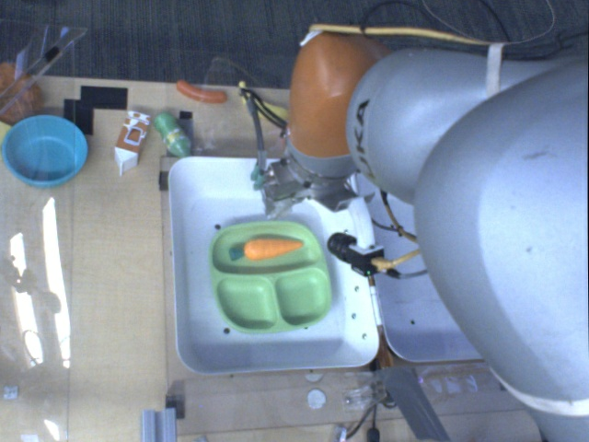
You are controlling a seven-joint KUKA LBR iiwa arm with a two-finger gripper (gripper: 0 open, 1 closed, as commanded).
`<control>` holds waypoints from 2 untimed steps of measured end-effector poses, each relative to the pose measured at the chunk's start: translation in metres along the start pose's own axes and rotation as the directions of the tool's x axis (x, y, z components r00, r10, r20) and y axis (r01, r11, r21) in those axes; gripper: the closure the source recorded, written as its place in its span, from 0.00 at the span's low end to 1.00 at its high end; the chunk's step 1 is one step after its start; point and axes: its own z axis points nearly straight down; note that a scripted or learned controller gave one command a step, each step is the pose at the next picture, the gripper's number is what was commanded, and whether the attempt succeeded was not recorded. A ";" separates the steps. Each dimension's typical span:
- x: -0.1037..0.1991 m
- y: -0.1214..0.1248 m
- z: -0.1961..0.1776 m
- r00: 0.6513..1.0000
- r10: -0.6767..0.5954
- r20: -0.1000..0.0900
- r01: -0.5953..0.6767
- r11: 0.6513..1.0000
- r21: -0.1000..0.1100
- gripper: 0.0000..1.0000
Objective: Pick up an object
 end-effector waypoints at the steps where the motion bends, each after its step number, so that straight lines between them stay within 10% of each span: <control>1: 0.077 -0.057 0.038 0.997 0.076 -0.001 -0.076 0.997 0.008 1.00; 2: 0.050 -0.038 -0.075 0.987 0.162 -0.001 -0.162 0.987 -0.001 1.00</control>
